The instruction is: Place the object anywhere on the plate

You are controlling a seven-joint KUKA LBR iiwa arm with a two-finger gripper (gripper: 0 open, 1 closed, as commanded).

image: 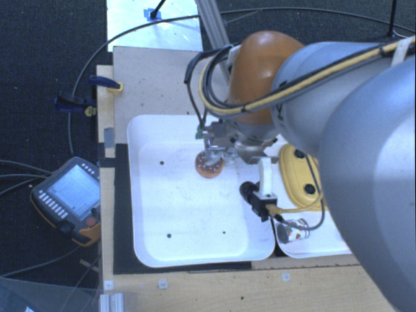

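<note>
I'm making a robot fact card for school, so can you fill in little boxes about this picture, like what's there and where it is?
robot arm: grey with an orange band, reaching in from the right
gripper: low over the left bin, near its upper right part
small brown round object: right below the gripper; cannot tell if it is gripped
left bin: white, shallow
yellow plate: in the right bin, partly hidden by the arm
object on plate yet: no
handheld screen: left of the bench

No text, label, brand or number could be read anywhere. The lit screen of the handheld control pendant (70, 195) left of the bench was too blurred to make out.
</note>
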